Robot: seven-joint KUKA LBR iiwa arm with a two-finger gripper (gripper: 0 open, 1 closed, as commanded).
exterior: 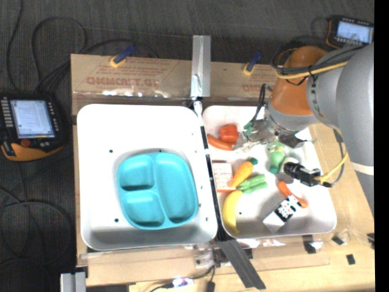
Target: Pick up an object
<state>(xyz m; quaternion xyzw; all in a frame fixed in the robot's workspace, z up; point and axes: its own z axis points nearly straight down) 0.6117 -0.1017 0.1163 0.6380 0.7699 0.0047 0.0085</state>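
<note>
White plastic bins are sitting side by side on the bench, the left bin (97, 163) holding a turquoise divided tray (158, 188) that is lying flat at its centre. The right bin (325, 221) is carrying the loose items, evidently as the picking stock: a red pepper (228, 132) at 11 o'clock, a carrot (242, 171) and a green bean pod (253, 184) near the centre, a banana (230, 210) at 7 o'clock, and a small black-and-white block (284, 212) at 5 o'clock. The arm is reaching in from 3 o'clock, its orange band (295, 96) hanging over the bin's 1 o'clock corner. The gripper (262, 132) is pointing down just beside the pepper; whether it is spread or closed cannot be judged. Nothing is visibly lifted, so the pick reads as not yet made.
</note>
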